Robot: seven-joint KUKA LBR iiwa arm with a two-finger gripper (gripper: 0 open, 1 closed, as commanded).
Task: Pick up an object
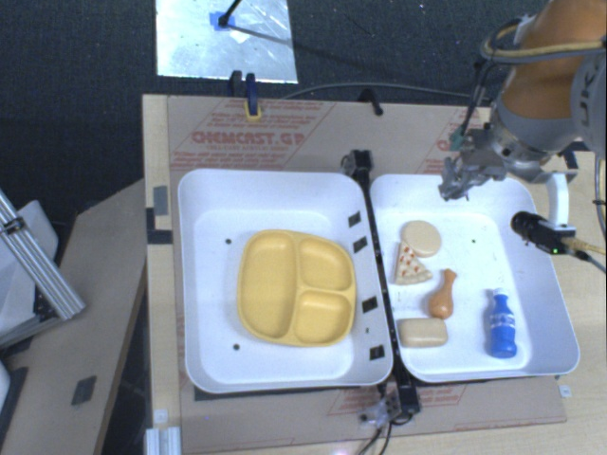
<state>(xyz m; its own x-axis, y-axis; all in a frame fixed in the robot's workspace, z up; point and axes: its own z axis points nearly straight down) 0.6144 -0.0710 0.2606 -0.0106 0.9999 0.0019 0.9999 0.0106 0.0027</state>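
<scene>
Camera view, looking down at a slant: two shallow white bins sit side by side on the desk, both smooth and round-cornered. The left bin (204, 226) holds one glossy yellow plastic tray (296, 287), moulded into three compartments. The right bin (550, 297) holds five small things, well below my jaws. One pale round disc (421, 237) lies touching one pizza slice (411, 266), a cream wedge with reddish spots. Just beside them lies one brown drumstick (442, 295), bulbous at one end. Below it sits one beige rounded block (422, 332), and to the right stands one blue bottle (501, 324) with a white label. My jaws (456, 186) hang over the far rim of the right bin, dark metal beneath my grey wrist and orange band; whether they are open or closed, I cannot tell. Nothing shows between them.
</scene>
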